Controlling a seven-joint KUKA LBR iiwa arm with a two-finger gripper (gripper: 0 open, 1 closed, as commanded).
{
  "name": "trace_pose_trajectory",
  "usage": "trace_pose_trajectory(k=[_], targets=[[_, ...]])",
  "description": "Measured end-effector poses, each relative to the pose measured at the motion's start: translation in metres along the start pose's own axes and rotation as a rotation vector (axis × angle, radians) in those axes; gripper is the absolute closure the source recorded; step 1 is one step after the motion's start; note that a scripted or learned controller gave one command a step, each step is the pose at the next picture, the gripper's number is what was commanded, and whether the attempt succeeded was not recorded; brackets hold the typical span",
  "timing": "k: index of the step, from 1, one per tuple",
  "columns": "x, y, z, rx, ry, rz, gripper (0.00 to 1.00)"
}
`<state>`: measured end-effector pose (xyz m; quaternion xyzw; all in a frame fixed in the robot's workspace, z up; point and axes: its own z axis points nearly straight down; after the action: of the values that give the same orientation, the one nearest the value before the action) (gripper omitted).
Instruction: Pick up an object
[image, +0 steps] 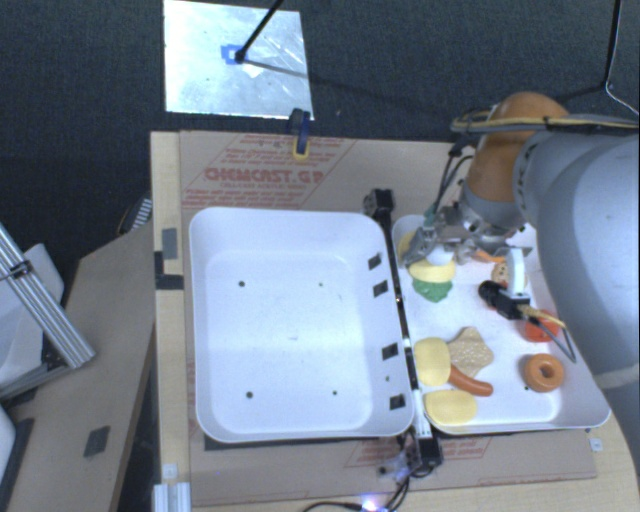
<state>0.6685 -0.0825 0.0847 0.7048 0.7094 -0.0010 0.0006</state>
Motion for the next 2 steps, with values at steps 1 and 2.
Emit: trace_pose_trajectory(k=[1, 2], targets=[[0.067, 0.0036, -0.1084, -0.015, 0.005, -0.005, 0.0], [0.0618, 0.0018, -0.1122, -0.007, 0.001, -0.003, 1.0]])
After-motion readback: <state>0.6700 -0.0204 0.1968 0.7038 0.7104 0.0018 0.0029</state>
